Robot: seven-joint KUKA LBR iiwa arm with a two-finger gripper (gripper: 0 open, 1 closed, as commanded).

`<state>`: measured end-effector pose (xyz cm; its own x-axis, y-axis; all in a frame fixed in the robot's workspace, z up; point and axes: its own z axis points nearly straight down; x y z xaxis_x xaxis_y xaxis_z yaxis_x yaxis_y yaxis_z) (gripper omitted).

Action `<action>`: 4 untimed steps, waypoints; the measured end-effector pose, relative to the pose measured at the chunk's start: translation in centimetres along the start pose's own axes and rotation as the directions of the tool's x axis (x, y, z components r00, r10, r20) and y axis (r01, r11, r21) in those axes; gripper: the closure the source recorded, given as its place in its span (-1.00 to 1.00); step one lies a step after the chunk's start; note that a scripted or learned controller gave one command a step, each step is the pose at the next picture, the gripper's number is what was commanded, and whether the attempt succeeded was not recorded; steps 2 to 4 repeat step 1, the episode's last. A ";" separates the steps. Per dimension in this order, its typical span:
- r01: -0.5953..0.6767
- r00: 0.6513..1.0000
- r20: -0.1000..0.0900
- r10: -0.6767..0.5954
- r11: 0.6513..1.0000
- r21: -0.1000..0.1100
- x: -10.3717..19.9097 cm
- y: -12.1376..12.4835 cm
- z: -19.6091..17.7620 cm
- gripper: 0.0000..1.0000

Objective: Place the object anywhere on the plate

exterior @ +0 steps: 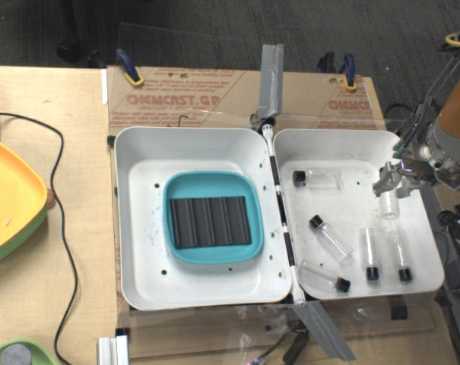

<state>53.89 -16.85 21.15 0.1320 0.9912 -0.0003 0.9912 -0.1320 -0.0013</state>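
Note:
A teal plate (212, 218) with a dark ribbed centre sits in the left white bin (138, 204). The right white bin (351, 147) holds several clear vials with black caps, among them one near the back (317, 178) and one in the middle (330, 237). My gripper (391, 188) is over the right bin's right side, far from the plate. It is shut on a clear vial (388, 206) that hangs upright below the fingers, with its top end hidden between them.
Two more vials (369, 251) (401, 255) lie side by side at the bin's front right, and another (326, 278) lies at its front. A raised divider (278, 196) separates the bins. Yellow dishes (9, 204) and a black cable (62, 226) lie on the table to the left.

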 end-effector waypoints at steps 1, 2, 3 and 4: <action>0.000 1.000 0.000 0.000 1.000 0.000 0.0 0.0 0.0 -1.00; 0.000 1.000 0.000 0.000 1.000 0.000 0.0 0.0 0.0 -1.00; 0.000 1.000 0.000 0.000 1.000 0.000 0.0 0.0 0.0 -1.00; 0.000 1.000 0.000 0.000 1.000 0.000 0.0 0.0 0.0 -1.00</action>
